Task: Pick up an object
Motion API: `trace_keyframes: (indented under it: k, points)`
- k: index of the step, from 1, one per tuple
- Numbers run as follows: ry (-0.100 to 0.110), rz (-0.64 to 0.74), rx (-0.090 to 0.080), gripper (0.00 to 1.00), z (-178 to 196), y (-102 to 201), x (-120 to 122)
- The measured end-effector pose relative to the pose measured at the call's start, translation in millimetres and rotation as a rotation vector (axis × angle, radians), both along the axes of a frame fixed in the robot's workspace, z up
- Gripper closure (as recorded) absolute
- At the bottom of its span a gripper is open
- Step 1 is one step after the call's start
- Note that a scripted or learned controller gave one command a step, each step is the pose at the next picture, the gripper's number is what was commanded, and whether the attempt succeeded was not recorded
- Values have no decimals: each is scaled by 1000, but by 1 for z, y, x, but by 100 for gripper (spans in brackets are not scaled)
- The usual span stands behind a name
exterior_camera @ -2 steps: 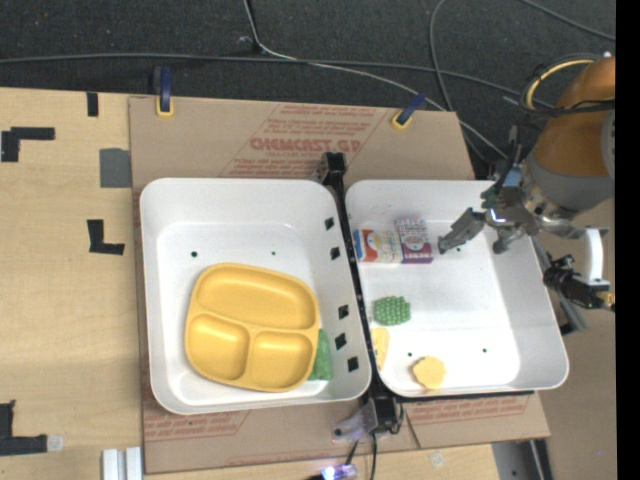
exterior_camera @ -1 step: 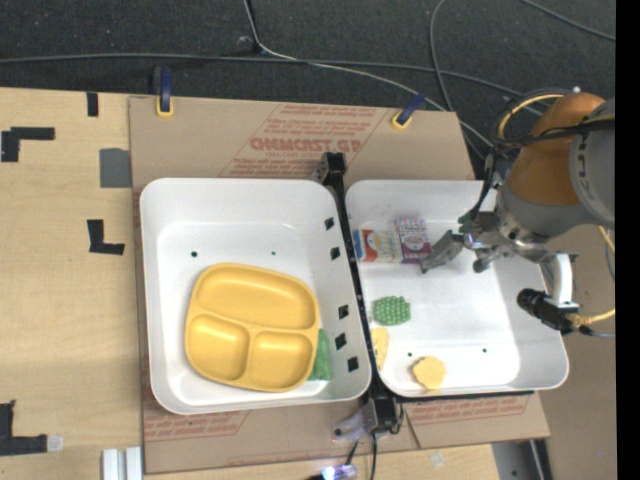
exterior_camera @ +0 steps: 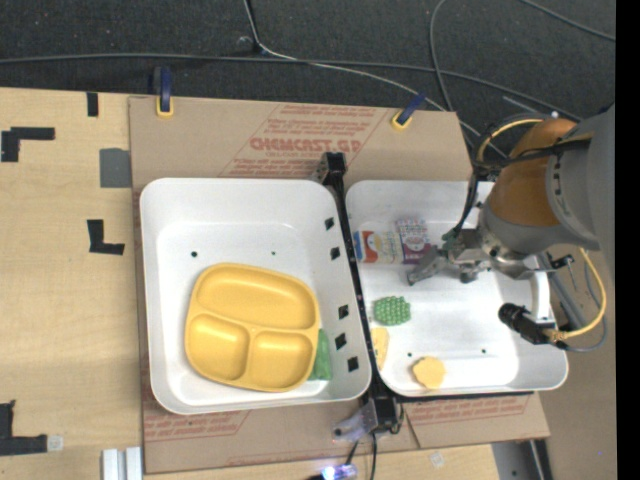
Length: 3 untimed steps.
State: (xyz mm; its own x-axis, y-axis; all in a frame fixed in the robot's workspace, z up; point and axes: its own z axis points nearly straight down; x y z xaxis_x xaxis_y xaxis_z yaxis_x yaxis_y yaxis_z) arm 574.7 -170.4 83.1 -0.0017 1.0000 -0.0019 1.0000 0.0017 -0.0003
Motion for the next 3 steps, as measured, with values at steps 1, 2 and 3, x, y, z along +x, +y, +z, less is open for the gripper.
trace_keyframes:
  k: [1, 2, 3]
  points:
    - [-4, 0, -2, 100, 13, -1, 1]
    - [-3, -1, 1, 100, 71, -9, 5]
    - [-3, 0, 1, 100, 121, -5, 16]
